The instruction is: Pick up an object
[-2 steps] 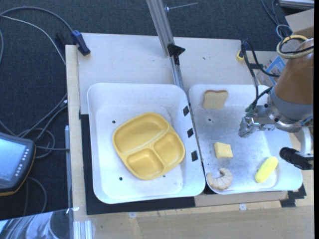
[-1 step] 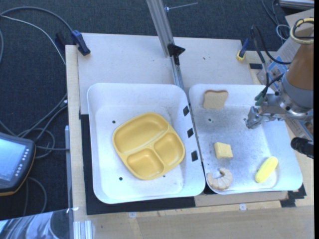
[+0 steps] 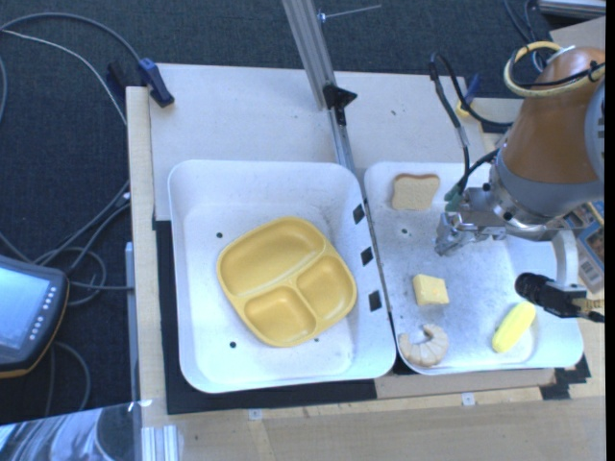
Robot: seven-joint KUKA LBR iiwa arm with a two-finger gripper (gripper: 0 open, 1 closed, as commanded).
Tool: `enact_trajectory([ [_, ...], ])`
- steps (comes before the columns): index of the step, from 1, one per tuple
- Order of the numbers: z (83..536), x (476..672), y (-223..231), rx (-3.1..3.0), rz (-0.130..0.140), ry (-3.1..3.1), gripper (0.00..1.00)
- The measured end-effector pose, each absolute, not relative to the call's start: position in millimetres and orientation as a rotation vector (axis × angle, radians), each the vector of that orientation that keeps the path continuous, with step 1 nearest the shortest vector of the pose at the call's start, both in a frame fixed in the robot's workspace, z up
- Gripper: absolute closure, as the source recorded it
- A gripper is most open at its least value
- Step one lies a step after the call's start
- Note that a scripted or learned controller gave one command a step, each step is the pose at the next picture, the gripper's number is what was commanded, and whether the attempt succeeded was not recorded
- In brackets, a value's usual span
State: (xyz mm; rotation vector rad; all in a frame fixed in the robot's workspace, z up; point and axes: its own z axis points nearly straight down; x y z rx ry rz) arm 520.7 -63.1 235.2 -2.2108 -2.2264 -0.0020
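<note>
My gripper (image 3: 450, 238) hangs over the right bin (image 3: 480, 267), near its middle. A tan bread slice (image 3: 415, 192) lies up and to the left of it, at the bin's far corner. Below the gripper rests a yellow cheese cube (image 3: 430, 289), a short way apart from it. A pale shrimp (image 3: 425, 345) curls at the bin's near edge. A yellow banana-like piece (image 3: 513, 327) sits at the near right. I see nothing held in the gripper.
The left bin (image 3: 192, 257) holds a yellow divided plate (image 3: 286, 280). A metal pole (image 3: 312, 36) slants across the back of the bench. The arm's orange band (image 3: 553, 123) looms over the right bin's far right side, and black cables (image 3: 452, 94) hang near it.
</note>
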Motion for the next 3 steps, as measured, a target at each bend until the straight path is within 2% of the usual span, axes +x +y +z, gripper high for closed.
enact_trajectory([
  [1, 245.2, 520.6, -5.3, -2.212, -0.005, -2.23, 1.0],
  [2, 235.5, 516.6, 41.7, -2.211, 0.001, -2.225, 1.0],
  [3, 226.2, 522.7, 94.8, -2.212, -0.001, -2.227, 1.0],
])
